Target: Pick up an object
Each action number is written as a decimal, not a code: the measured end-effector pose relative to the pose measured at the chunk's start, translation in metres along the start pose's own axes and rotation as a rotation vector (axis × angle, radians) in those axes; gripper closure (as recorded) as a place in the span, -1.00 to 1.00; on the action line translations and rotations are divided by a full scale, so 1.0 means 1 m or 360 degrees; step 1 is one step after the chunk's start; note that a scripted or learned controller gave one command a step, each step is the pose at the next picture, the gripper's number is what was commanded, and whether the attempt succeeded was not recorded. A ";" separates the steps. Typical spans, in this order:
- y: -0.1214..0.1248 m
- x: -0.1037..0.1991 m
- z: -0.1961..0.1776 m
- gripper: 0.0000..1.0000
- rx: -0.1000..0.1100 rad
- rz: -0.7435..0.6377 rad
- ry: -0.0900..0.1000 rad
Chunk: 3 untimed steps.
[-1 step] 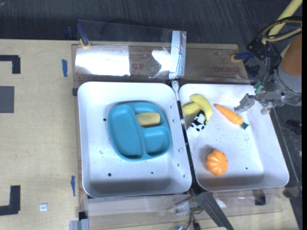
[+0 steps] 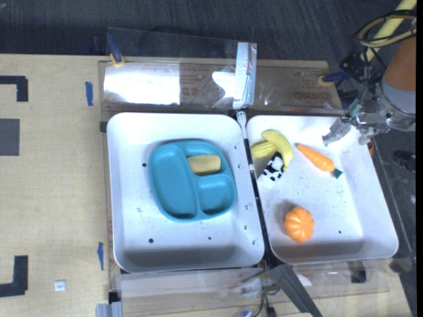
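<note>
Pumpkin (image 2: 299, 224) sits low; gripper (image 2: 347, 129), its grip I cannot tell, could bump carrot (image 2: 315, 158) away

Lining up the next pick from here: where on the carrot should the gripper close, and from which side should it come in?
Grip the carrot at its thicker orange middle, coming straight down from above with the fingers across its narrow width. It lies flat on the right bin floor, slanted, green end toward the lower right. There is clear floor either side, and the gripper is just up-right of it, so that is probably the easiest approach.
</note>
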<state>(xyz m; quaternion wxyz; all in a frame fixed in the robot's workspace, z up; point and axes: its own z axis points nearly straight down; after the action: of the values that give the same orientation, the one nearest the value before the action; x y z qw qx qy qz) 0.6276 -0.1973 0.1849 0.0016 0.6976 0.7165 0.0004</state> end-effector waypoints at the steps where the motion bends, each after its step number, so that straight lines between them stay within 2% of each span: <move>1: -0.030 -0.006 0.089 -1.00 0.0015 0.0282 0.0026; 2: -0.043 0.007 0.098 -1.00 0.0002 0.0149 0.0001; 3: -0.058 0.006 0.036 -1.00 -0.0008 0.0179 -0.0002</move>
<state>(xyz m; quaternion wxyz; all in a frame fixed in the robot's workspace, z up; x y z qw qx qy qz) 0.5699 -0.1928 0.1489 0.0035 0.7368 0.6761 0.0019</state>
